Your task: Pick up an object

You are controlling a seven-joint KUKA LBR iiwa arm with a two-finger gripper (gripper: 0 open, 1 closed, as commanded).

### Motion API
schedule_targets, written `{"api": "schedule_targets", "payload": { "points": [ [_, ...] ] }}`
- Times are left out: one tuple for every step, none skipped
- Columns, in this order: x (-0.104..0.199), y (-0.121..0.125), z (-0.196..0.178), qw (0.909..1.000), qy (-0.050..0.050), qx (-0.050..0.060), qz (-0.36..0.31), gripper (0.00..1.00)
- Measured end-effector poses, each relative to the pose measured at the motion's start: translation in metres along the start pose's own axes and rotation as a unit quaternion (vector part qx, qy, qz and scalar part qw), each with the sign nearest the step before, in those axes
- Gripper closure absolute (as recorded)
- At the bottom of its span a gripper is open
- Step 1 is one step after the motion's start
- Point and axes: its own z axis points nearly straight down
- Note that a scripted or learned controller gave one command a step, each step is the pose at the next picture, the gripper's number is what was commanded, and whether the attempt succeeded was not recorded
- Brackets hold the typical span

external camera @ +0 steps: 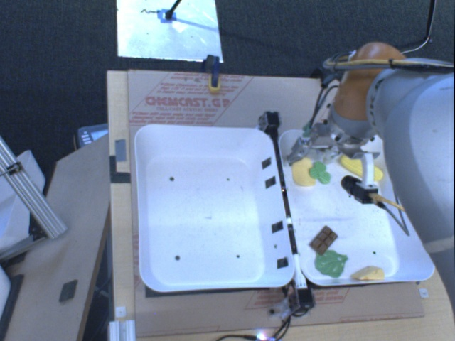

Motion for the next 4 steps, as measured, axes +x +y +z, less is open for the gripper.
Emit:
{"api": "schedule_targets", "payload": {
  "points": [
    [-0.001,-0.001,-0.011,1.0000,-0.001,0.000,-0.001,1.00],
    [-0.001,-0.001,-0.011,1.0000,-0.001,0.001,-0.002,0.00],
    [-0.001,0.000,-0.022,1.0000,-0.001,-0.001,-0.003,1.00],
    [-0.001,0.000,-0.022,1.0000,-0.001,0.000,-0.004,0.00]
  ]
}}
